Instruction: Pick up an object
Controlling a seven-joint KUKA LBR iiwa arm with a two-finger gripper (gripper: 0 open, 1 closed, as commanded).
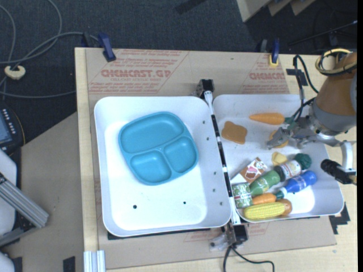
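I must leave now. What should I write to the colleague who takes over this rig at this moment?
Gripper: low in the right bin, between the carrot and the pile of toys; whether it is open or shut is not clear, and nothing is visibly held.
Things: the carrot lies at the far side, the brown bread slice near the divider, and the green bottle, blue bottle and corn cob are heaped at the near side. The blue divided plate is in the left bin.
Done: the arm has reached the bin.
Left: grasp one object and lift it.
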